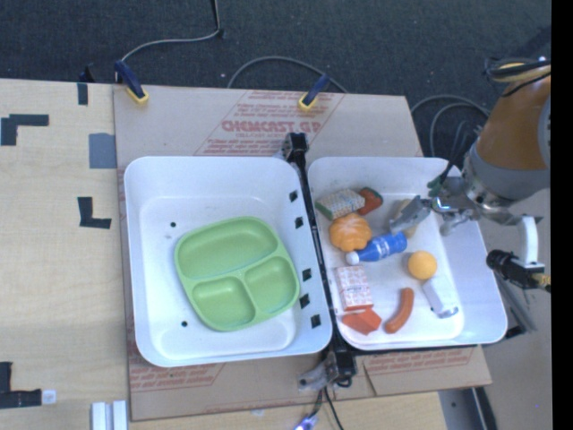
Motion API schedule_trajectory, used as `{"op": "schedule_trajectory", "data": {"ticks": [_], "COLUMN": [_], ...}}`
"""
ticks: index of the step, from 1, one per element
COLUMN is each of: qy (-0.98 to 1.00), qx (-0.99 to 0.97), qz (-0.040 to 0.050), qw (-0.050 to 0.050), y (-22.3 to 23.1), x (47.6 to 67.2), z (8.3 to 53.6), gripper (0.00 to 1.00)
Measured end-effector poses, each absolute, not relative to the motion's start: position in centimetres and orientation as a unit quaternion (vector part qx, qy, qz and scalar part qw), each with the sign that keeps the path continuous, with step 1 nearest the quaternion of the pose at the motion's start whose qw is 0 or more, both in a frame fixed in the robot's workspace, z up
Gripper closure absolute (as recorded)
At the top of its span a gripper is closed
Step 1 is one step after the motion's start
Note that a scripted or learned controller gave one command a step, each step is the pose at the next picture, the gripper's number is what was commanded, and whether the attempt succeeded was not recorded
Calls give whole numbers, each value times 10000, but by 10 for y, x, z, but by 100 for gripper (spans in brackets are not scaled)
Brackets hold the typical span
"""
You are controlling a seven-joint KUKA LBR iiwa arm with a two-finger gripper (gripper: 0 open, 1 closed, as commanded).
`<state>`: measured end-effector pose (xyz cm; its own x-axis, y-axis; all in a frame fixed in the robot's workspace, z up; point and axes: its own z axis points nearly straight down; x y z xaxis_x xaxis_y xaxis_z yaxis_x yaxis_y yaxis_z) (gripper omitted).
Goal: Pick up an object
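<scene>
**Claw spread over right bin, nothing held**

Claw (pixel 410 213) sits low in the right bin (pixel 466 325), toward that bin's 1 o'clock, fingers spread with no object between them. I judge the pick as not yet made: approach done, closing and lifting both left.

Candidates, all lying loose in the right bin:
- blue bottle (pixel 379 248), just beside my fingertips at their 7 o'clock; closest target.
- orange fruit (pixel 350 233), at 9 o'clock from the claw, touching the bottle's cap end.
- striped packet (pixel 339 203), bin's 11 o'clock, with a small red item against it.
- small yellow ball (pixel 422 264), at 6 o'clock from the claw.
- sausage (pixel 399 310) and printed carton (pixel 353 287), toward the bin's 6 and 7 o'clock.

Left bin (pixel 143 240) holds a green divided tray (pixel 237 271).

Writing: red print on the cardboard sheet (pixel 260 128) under the bins, too blurred to read with confidence. Carton print illegible.
</scene>
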<state>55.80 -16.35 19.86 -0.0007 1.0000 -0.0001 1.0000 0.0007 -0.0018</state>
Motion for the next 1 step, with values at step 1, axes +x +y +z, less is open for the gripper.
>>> {"op": "schedule_trajectory", "data": {"ticks": [1], "qy": [-7077], "qx": [-7065], "qz": [6], "qw": [13], "y": [-139], "x": [646], "z": [140], "gripper": [0]}}
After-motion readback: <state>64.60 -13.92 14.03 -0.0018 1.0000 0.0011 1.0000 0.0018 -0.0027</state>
